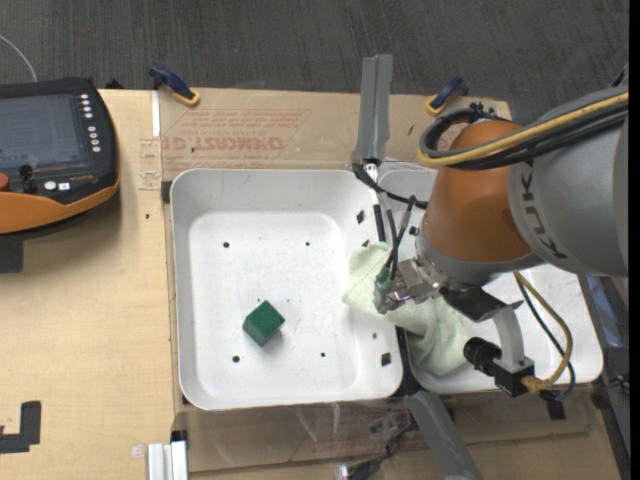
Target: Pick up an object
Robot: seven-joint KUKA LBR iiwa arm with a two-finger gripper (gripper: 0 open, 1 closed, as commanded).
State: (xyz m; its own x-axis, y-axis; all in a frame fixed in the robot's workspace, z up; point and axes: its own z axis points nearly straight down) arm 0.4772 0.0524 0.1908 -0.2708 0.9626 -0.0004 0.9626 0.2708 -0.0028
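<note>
Grey carpet is seen behind the counter [80, 308], which is made of light wood. Two white bins are set on it side by side. A small green block [264, 322] is lying in the left bin [200, 268]. A pale green cloth [420, 318] is draped over the wall between the left bin and the right bin [585, 358]. The pincer [392, 293] is lowered onto the cloth; whether it is spread or pressed together cannot be told. An orange and black control pad [50, 148] is placed at the counter's far left.
</note>
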